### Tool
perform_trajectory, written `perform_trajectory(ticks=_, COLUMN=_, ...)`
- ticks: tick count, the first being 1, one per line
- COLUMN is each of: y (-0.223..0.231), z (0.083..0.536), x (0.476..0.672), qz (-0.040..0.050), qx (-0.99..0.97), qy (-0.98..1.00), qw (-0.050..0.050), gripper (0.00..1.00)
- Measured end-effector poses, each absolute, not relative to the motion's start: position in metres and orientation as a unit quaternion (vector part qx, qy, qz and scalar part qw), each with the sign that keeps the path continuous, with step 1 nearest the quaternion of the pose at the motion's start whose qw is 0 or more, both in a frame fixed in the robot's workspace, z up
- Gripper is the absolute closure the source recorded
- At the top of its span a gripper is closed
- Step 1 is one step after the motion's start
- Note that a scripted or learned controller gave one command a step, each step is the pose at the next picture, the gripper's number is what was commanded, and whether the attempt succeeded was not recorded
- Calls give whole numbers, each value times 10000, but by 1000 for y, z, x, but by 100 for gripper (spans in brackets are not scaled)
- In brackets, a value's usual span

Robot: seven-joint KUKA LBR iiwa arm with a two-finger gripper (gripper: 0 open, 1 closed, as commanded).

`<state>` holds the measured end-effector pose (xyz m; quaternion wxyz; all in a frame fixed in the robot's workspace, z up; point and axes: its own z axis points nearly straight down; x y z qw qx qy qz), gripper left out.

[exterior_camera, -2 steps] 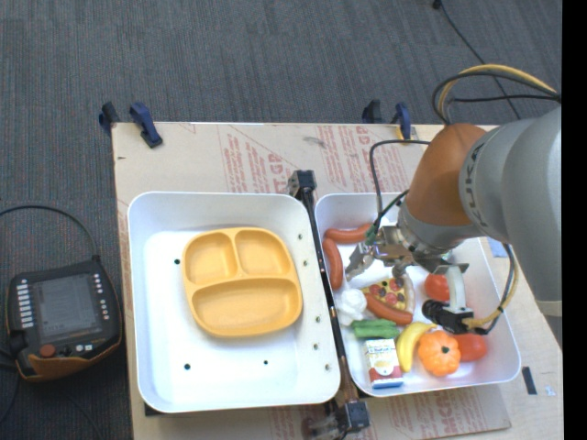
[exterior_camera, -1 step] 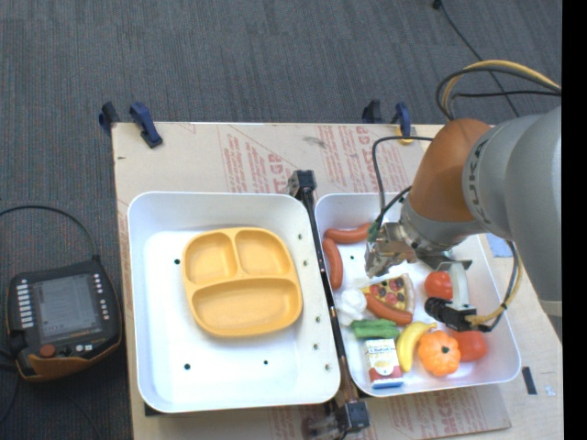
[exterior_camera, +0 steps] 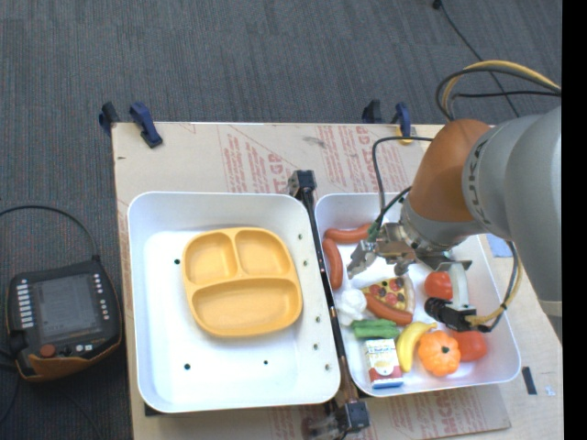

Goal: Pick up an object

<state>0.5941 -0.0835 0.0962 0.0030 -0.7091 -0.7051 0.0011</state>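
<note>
**End effector over right bin, nothing held**

You have the arm [exterior_camera: 500, 181] reaching in from the right, its end effector [exterior_camera: 378, 258] hanging over the upper left part of the right bin [exterior_camera: 510, 360]. The fingers [exterior_camera: 358, 262] stand apart, spread, with nothing between them.

Below and beside the end effector you will find the toy food crowded in the right bin: two sausages [exterior_camera: 346, 235] by the left wall, a pizza slice [exterior_camera: 393, 294] just under the fingers, a white piece [exterior_camera: 352, 302], a green pod [exterior_camera: 374, 328], a banana [exterior_camera: 412, 340], an orange [exterior_camera: 439, 353], a tomato [exterior_camera: 437, 285], and a small carton [exterior_camera: 382, 363] near the front wall. None is lifted.

The left bin [exterior_camera: 151, 236] holds a yellow divided plate [exterior_camera: 243, 280], lying flat near its middle. Both bins rest on the table [exterior_camera: 229, 159]. A pendant [exterior_camera: 62, 317] lies on the floor at left.
</note>
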Motion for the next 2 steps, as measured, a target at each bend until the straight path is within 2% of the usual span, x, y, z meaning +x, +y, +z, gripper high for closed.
perform_trajectory(ticks=1, y=-83, z=106, x=594, qz=11, qx=-7095, qy=-7047, qw=39, gripper=100)
perform_trajectory(ticks=2, y=-83, z=105, x=594, qz=14, qx=-7097, qy=-7045, qw=41, gripper=0)
